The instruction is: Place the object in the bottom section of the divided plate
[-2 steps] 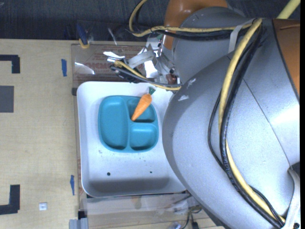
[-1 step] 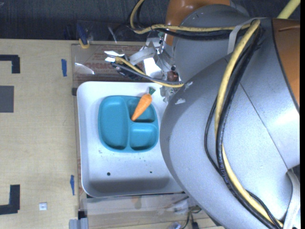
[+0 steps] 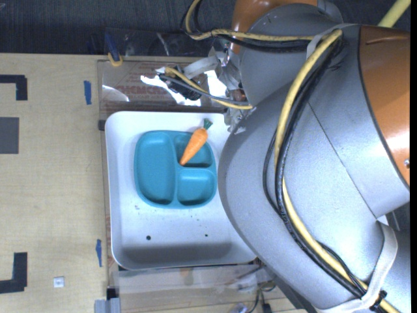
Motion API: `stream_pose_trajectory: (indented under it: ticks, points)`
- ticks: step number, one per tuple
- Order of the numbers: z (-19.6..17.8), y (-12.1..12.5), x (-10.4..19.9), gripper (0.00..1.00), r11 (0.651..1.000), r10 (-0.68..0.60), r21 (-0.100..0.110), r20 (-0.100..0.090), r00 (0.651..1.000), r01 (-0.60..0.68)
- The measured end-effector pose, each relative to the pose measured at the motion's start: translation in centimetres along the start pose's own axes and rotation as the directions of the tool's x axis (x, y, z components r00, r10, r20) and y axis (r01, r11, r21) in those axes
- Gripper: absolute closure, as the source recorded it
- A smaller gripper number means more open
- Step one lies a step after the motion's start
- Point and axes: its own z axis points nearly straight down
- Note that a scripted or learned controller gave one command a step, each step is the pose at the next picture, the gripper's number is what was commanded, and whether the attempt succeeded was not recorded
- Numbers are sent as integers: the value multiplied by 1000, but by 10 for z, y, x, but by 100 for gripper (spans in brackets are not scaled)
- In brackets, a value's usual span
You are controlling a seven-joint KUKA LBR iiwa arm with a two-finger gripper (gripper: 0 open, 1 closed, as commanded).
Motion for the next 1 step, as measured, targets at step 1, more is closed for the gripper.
stream_pose_trajectory:
  ticks: [1]
  points:
    - [110, 12, -3, 100, 1000, -3, 4, 5, 1000, 3]
